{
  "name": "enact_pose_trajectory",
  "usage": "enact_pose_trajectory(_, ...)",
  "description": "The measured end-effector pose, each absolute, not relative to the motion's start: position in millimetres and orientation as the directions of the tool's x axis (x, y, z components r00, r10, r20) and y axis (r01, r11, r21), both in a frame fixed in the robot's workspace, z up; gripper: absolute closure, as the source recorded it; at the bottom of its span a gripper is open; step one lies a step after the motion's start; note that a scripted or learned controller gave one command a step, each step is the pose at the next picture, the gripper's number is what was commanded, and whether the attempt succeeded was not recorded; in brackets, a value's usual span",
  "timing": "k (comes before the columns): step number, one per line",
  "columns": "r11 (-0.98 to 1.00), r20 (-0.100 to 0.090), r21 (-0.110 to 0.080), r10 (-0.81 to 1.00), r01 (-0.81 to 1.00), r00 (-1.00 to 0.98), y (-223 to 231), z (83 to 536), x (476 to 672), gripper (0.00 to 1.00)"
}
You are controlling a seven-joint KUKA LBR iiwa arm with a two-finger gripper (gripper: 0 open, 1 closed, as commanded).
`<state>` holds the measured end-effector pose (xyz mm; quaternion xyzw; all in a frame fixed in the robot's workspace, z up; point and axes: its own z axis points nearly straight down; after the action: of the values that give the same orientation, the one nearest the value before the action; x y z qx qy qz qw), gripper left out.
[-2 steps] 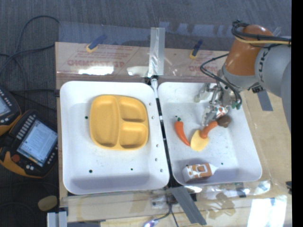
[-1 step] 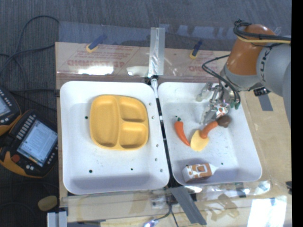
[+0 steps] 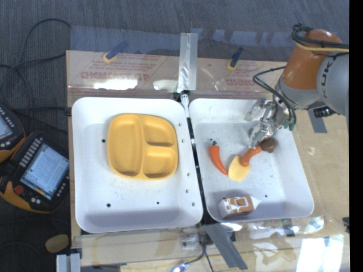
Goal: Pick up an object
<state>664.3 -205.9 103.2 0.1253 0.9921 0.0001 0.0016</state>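
On the far left, beside the tabletop [image 3: 79, 67], lie 2 handheld control pendants [image 3: 34, 171] with dark cables [image 3: 34, 44] running off behind them. Next comes the left bin [image 3: 85, 208], which holds a yellow tray [image 3: 142, 146] with 3 compartments, lying flat near the bin's middle. A strip of silver tape [image 3: 188, 61] runs down to the seam between the 2 bins.

Across that seam, the right bin [image 3: 283, 200] holds an orange carrot [image 3: 217, 158] near its left wall, lying at a slant. Just beside it to the right is a pale yellow spoon-like piece [image 3: 240, 167] with an orange handle pointing up and right toward a small brown object [image 3: 269, 145]. A small brown and white carton [image 3: 236, 205] lies near the bin's front wall, well apart from these.

Over the bin's upper right part hangs the end effector [image 3: 262, 124], its metal fingers pointing down just above the orange handle and beside the brown object; whether they are parted or closed on anything I cannot tell. The grey arm [image 3: 334, 84] with its orange band reaches in from the right.
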Motion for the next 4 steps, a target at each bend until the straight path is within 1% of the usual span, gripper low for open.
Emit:
enact_pose_trajectory(1, 0.94, -0.002, 0.002, 0.34, 0.34, -0.94, -198.9, 105.3, 663.3, 0.0)
enact_pose_trajectory(2, 0.876, -0.003, 0.002, 0.482, 0.482, -0.876, -215.5, 116.1, 662.2, 0.0)
enact_pose_trajectory(3, 0.763, -0.01, 0.004, 0.646, 0.646, -0.763, -183.5, 89.4, 619.8, 0.0)
enact_pose_trajectory(4, 0.77, -0.011, 0.002, 0.639, 0.639, -0.77, -219.0, 88.7, 644.5, 0.0)
